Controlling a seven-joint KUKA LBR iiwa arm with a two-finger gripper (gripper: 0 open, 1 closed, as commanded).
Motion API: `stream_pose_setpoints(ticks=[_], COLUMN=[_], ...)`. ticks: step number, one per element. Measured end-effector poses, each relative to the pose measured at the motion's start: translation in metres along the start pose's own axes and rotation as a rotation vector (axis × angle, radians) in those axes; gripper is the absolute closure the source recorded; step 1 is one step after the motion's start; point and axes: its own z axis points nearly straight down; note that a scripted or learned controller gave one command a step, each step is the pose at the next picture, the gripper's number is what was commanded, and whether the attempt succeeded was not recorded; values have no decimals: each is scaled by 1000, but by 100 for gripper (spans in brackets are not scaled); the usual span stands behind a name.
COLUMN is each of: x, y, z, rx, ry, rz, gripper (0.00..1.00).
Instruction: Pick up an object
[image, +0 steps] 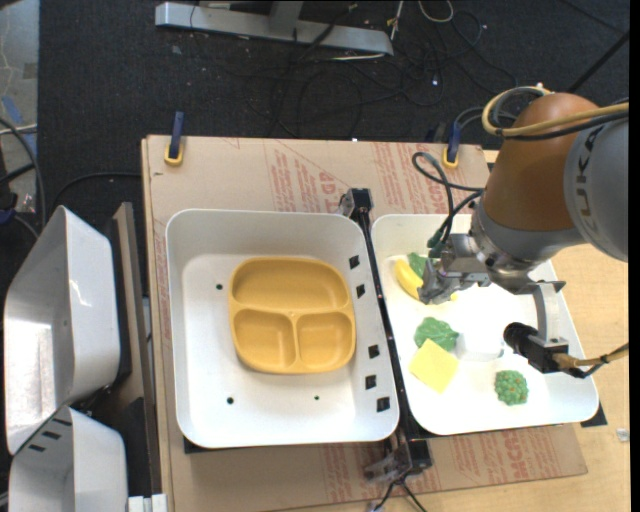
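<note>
Nearest the camera in the right bin (560, 405), a small green lump (511, 386) is lying beside a yellow block (434, 366), with a second green piece (436, 332) touching the block's far edge. Further back, the claw (438, 284) is hanging low over a yellow item (406, 278) and a green bit (417, 263) near the bin's left wall; whether it is parted or gripping anything cannot be told. In the left bin (190, 300), a yellow divided tray (293, 313) is sitting on the bench (250, 165)
</note>
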Motion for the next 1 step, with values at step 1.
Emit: stream_pose_setpoints(ticks=[1], x=[44], y=[-4], z=[6], rx=[0], ry=[0], rz=[0], gripper=[100])
